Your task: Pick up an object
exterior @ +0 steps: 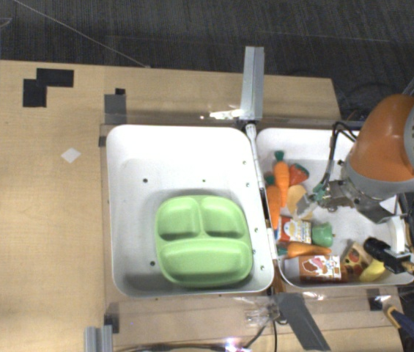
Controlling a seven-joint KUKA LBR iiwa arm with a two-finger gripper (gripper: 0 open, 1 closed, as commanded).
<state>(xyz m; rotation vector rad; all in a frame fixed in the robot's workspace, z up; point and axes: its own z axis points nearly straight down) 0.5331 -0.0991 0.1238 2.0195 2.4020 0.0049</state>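
While the gripper [318, 196] hangs over toys near the right bin's [305, 139] middle, I cannot tell its grip.

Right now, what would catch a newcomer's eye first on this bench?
The bright green divided tray stands out, lying alone in the left bin. Next comes the arm's orange band at the right, above the right bin, which is crowded with toy food, including an orange carrot near the divider.
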